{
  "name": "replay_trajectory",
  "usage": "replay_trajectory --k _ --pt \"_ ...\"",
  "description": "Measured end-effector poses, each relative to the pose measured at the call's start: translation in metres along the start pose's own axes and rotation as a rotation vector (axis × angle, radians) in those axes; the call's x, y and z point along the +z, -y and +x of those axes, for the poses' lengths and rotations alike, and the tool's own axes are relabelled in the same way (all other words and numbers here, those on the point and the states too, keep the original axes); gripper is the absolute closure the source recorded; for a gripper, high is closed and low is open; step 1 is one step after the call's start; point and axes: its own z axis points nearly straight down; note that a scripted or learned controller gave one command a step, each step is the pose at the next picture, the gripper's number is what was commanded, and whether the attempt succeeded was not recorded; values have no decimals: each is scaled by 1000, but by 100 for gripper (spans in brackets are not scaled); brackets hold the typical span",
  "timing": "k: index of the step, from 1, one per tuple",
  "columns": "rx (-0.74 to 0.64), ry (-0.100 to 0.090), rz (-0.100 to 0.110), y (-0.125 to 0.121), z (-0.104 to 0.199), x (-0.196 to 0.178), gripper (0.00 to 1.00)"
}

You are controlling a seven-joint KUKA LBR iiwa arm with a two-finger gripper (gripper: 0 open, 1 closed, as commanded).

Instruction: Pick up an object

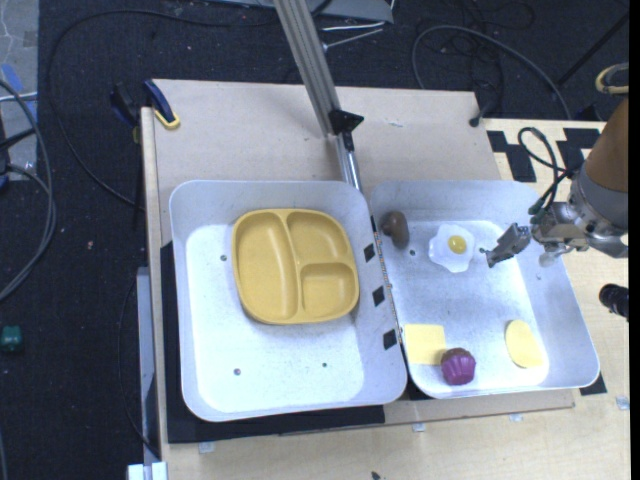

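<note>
Grey and orange, the arm is reaching in from the right, and its gripper (508, 245) is hovering over the right bin (560, 298) with nothing between its tips; whether they are spread or pressed together cannot be told at this size. Nearest to it is the fried egg (453, 247), lying just to the gripper's left, apart from it. Beyond the egg a brown object (396, 228) is sitting by the bin's left wall. Well below the egg are lying a yellow square (423, 344), a purple object (458, 366) and a yellow oval (523, 344).
</note>
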Motion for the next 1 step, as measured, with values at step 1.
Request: replay_trajectory --k 1 --pt "-2 -2 5 0 11 53 0"
